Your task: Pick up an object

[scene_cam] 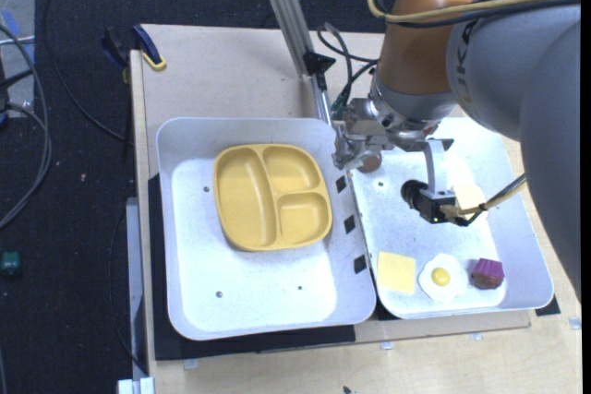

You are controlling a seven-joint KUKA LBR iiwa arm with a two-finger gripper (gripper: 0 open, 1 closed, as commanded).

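In the right bin point(517, 235), a flat yellow cheese slice point(397, 272), a fried egg point(440, 277) and a small purple piece point(487, 273) lie in a row along the front edge. A pale yellow piece point(466, 189) lies further back, partly behind a black part of the arm. My gripper point(356, 150) is low over the right bin's back left corner, by the wall between the two bins. A small brown round thing point(368, 163) sits right at the gripper; whether it is held cannot be made out.
The left bin point(185, 291) holds a yellow divided plate point(272, 196). The arm's orange band point(434, 14) and grey body cover the right bin's back right. A slanted metal pole point(286, 5) rises behind the bins. Cables lie on the floor at left.
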